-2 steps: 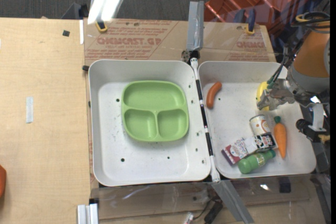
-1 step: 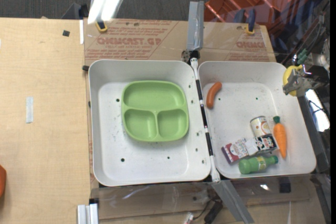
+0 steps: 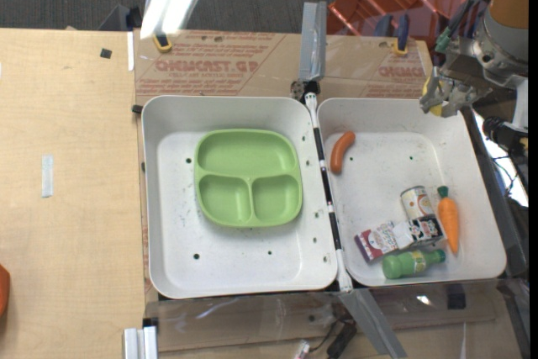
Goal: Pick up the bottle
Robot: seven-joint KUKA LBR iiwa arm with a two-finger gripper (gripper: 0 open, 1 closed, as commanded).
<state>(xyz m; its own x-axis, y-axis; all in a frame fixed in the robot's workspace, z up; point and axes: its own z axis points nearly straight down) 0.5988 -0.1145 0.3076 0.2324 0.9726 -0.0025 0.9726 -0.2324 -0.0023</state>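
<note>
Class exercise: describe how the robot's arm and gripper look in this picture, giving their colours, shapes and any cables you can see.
The arm shows a wide orange band above a rounded grey wrist section. Thin dark cables run down its side toward the gripper, a compact grey and metallic block with some yellowish parts, hard to make out in finer detail. No printed markings are legible on either.

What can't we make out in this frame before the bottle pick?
- Gripper, camera view: too small and dark against the bin corner to read its state.
- Green bottle: label too small to read.
- Can and small carton: print blurred.
- Arm: cut off by the right and top edges.
</note>
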